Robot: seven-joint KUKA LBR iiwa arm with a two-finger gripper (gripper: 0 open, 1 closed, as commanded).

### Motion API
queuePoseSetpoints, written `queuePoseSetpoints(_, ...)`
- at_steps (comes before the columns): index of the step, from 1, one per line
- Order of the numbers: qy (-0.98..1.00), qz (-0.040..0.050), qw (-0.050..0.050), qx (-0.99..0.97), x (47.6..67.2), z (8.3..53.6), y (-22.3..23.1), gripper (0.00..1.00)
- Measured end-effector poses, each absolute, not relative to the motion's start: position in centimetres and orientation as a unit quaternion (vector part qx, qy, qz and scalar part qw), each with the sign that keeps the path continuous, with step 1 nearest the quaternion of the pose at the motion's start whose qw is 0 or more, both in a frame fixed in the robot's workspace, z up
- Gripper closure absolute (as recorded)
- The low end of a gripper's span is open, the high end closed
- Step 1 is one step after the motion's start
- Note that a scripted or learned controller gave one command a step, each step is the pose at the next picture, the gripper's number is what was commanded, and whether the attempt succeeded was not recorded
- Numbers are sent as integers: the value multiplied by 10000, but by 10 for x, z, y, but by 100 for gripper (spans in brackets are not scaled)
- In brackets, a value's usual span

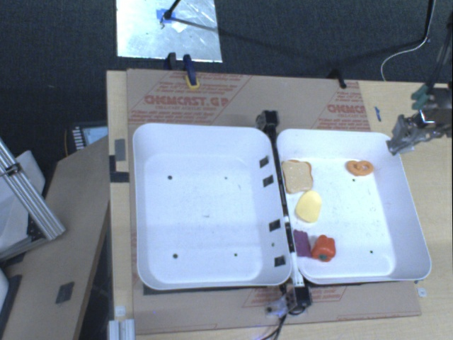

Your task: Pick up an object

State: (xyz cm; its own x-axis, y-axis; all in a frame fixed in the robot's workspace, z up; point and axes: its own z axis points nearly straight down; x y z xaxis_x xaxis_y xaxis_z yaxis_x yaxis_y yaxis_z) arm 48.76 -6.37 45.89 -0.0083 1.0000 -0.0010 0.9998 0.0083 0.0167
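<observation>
The right bin (396, 211) holds several small things. A tan slice of bread (297, 176) lies near its left wall, with a pale yellow round piece (308, 206) just below it. An orange pretzel-like ring (359, 167) sits toward the far right. Near the front, a purple block (301, 243) lies beside a red-orange pepper (323, 248). My gripper (400, 143) hangs at the right bin's far right corner, above the rim and right of the orange ring, with nothing seen in it.
The left bin (148, 190) stands beside the right one, with a black divider (279, 197) running between them. A shiny metal sheet (168, 18) lies beyond the bench. A cable (403, 52) loops at the upper right.
</observation>
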Motion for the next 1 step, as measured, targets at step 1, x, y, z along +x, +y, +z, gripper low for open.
queuePoseSetpoints(1, 7097, 49, 47, 7045, 504, 540, -33, 100)
